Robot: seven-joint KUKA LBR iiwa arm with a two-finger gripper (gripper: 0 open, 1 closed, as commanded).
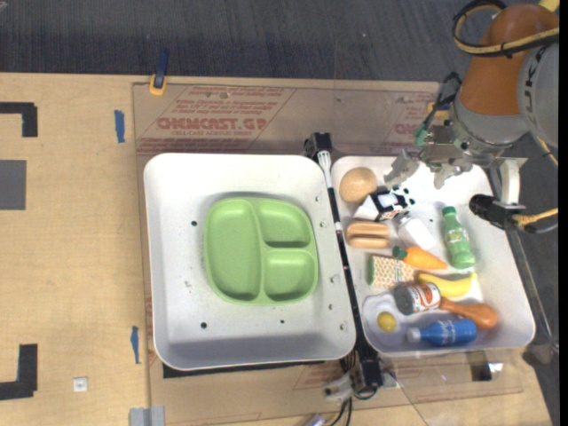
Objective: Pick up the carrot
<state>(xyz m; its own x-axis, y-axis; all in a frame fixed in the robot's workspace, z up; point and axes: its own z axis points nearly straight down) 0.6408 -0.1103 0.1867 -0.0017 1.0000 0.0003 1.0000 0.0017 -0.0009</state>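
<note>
From the overhead camera view, the right bin (506, 264) serves as the landmark: the carrot (421, 258) lies near its middle, orange with a green top, just beside the hot dog (367, 233) and touching the banana (448, 284). A green bottle (456, 236) stands close to it, and a blue bottle (441, 333) lies by the bin's near wall. The gripper (432, 162) hangs over the bin's far edge, well apart from the carrot, its fingers spread with nothing between them. The green plate (261, 248) sits in the bin beside. Judging by this, the pick has not begun: reaching, closing and lifting all remain.
</note>
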